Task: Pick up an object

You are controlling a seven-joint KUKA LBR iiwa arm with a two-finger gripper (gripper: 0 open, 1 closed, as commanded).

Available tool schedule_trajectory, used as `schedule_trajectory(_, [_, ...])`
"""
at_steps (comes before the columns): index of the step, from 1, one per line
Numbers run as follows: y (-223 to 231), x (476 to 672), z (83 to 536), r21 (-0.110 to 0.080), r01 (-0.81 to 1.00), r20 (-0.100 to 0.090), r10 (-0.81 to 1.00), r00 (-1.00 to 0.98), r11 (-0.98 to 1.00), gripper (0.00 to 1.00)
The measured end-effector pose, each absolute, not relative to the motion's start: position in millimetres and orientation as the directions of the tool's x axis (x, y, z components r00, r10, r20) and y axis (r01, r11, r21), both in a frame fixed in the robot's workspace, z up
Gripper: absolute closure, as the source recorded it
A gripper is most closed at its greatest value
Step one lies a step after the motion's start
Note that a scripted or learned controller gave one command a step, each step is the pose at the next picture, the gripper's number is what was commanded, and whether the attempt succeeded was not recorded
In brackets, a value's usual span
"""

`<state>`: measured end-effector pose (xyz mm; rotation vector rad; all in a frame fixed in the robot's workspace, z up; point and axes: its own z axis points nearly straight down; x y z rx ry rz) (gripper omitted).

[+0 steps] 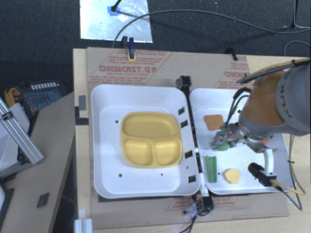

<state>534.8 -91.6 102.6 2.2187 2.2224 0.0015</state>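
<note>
Starting at the left, the left bin (104, 130) holds a yellow divided tray (150, 139). It lies flat near the bin's middle, with one long compartment on the far side and two smaller ones on the near side. The tray is wide and shallow, and I judge it a poor match for a two-finger grasp unless it is taken by the rim.

Across the divider, the right bin (204, 101) carries the smaller pieces. A flat brown slab (213, 122) lies toward the far side. Nearer the front, a green stick (212, 168) lies close to the bin's left wall, running front to back. A yellow lump (232, 175) sits just to the right of the stick, apart from it.

Between the slab and the stick, the gripper (221, 141) hangs low over a small green piece (222, 147) that peeks out from beneath it. This piece looks to be the object being tried for. Whether the gripper is spread, closed or already clamped on the piece cannot be told from this slant, because the metal hides the contact. The arm (265, 106) covers the right part of the bin.

To do this step well, the gripper should sit squarely over the green piece, low enough to catch its sides and not merely its top. It should close before any rise and then lift straight up. A small smooth piece may squirt out sideways, and a slanted lift might drag it against the slab or the stick, both of which lie near.
</note>
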Motion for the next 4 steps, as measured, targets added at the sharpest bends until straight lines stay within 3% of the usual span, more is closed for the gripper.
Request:
schedule_trajectory(3, [-94.6,538.0,240.9,0.006,1.0,-0.001,1.0,-0.004,0.004,1.0])
schedule_trajectory(4, [-39.5,552.2,247.8,0.003,1.0,0.002,1.0,-0.01,0.01,1.0])
